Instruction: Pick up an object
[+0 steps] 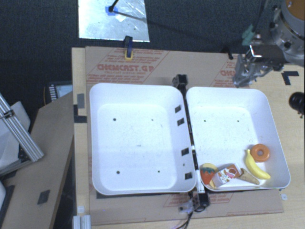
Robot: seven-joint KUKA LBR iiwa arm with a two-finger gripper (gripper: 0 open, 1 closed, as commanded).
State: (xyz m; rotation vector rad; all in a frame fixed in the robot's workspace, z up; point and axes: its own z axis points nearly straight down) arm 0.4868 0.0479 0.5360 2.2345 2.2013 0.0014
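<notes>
1. Where the view begins at the left, some silver aluminium bars (16, 130) are seen beside the desk (52, 142), at a slant.
2. A shiny metal sheet (113, 12) is laid on the dark floor behind the desk, with a small blue mark on it.
3. The left bin (100, 97) is placed on a brown cardboard sheet (143, 63) printed with red letters; a yellow clamp (128, 49) is fixed at the far edge of that sheet.
4. The right bin (267, 109) is set just beside the left one, and black clips are seen along the seam between them.
5. In the near right corner of the right bin the objects are gathered: a round orange-red fruit (208, 172), a small printed packet (227, 174) touching it, a banana (256, 166) and an orange ring (260, 152) just beside the banana's upper end.
6. The jaws (244, 78) are held above the far edge of the right bin, well apart from the objects; nothing is seen between them, and it cannot be told if they are spread or pressed together.
</notes>
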